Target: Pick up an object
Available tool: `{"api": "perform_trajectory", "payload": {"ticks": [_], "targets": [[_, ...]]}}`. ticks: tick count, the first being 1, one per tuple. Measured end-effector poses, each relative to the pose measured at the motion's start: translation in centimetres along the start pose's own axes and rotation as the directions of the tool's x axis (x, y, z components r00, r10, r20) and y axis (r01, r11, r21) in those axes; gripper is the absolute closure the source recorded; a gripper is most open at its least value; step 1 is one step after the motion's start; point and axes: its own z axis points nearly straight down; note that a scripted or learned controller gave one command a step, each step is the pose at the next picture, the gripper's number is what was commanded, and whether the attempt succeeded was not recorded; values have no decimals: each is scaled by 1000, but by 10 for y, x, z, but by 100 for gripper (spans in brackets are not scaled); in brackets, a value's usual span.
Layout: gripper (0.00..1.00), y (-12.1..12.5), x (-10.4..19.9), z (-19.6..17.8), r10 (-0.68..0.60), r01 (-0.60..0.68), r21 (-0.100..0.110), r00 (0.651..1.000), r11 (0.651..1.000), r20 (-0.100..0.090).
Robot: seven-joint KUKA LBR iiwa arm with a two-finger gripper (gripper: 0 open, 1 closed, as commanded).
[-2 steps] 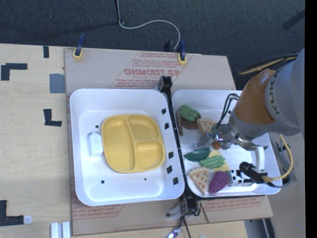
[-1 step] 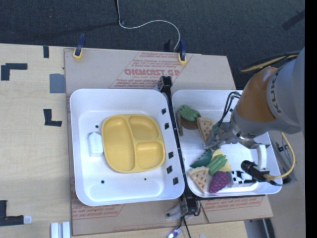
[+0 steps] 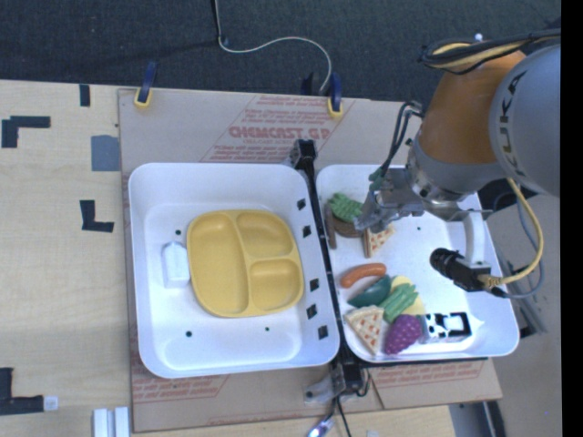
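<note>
Purple grapes, light, bumpy, rigid-looking, lie below the pincer; grasp across the cluster's middle; pincer's state cannot be told.

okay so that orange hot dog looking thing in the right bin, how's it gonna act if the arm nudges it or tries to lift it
The sausage looks round and smooth, so it would probably roll or slip when nudged. It seems a small plastic toy, likely light and stiff.

Left bin: divided tray held | Right bin: toy foods clustered at near-left | Gripper: positioned over right bin's far-left part
</note>
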Motion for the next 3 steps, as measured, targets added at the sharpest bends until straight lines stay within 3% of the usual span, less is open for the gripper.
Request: {"api": "perform_trajectory", "payload": {"ticks": [1,2,3], "targets": [[100,84,104,16,0,0,10,1000,1000,0],[100,120,192,68,3,-3,16,1000,1000,3],[100,124,280,-11,1,-1,6,1000,1000,-1]]}}
